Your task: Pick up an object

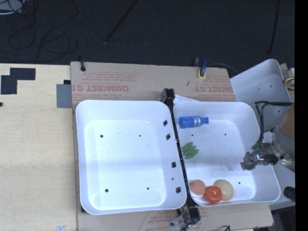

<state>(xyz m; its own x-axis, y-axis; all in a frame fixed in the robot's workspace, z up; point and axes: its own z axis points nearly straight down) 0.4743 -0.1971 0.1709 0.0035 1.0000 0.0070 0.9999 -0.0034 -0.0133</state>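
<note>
Camera view looks down at a slant on a desk (33,143) of pale wood, with a cardboard sheet (144,83) laid over its middle, seemingly as a base under the two bins. On the cardboard sit the left bin (86,129) in the centre of the frame and the right bin (240,114) toward the lower right, touching along a black divider, probably so that things can be moved from one to the other. All the loose things lie in the right bin, which suggests it serves as the source for a pick. The arm (288,129) comes in at the right edge of the frame, and its gripper (250,161) hangs low over the right side of the right bin; whether it is apart or together cannot be told, since it shows as a small dark shape. Nothing is visible held in it. A blue bottle (193,121) lies on its side near the bin's upper left, well apart from the gripper. A green leafy piece (189,150) lies below the bottle, left of the gripper. Nearest, below and left of the gripper in the bin's lower corner, cluster a beige ball (224,188), a red round piece (213,194) touching it, and a pinkish piece (197,187) just beside.
</note>
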